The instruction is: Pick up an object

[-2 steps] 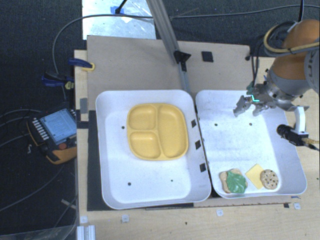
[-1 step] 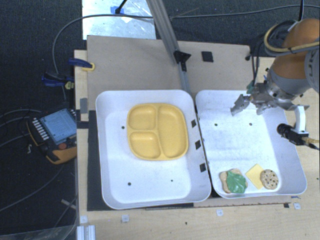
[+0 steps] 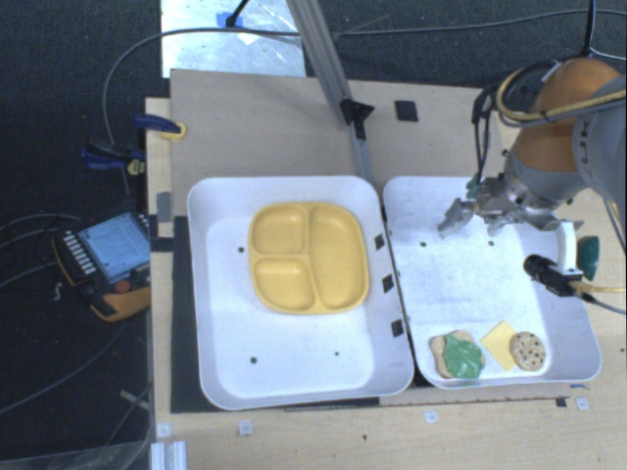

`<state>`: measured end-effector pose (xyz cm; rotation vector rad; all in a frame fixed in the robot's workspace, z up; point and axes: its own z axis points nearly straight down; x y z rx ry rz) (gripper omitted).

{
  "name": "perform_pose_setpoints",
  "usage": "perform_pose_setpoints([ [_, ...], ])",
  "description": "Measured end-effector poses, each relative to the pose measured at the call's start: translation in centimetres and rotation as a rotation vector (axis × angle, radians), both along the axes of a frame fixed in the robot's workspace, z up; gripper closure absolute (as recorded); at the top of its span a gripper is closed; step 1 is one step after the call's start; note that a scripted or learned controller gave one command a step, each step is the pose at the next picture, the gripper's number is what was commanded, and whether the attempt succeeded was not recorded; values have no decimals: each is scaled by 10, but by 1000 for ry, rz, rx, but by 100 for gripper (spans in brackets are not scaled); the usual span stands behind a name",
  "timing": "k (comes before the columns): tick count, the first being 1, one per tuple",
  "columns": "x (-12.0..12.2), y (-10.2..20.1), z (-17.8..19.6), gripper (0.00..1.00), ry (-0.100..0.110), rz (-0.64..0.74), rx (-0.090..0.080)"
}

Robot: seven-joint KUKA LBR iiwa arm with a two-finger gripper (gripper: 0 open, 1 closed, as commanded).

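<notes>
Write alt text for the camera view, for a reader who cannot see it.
A grey robot arm reaches from the right, its gripper over the right bin, well apart from three small food items at the bin's front: a green-topped piece, a yellow slice and a cookie. The left bin holds a yellow divided plate.

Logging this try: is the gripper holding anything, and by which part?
Nothing is held. The gripper hangs over bare floor of the right bin; the cookie, cheese slice and green toy lie apart at its near edge.

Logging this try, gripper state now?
Two-finger gripper: open, holding nothing, above the right white bin, apart from the items at its near end.
</notes>
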<state>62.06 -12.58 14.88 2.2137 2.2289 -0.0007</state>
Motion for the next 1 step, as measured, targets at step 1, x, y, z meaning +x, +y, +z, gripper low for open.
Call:
perform_pose_setpoints([
  [1,-10,2,-54,0,2,-5,0],
])
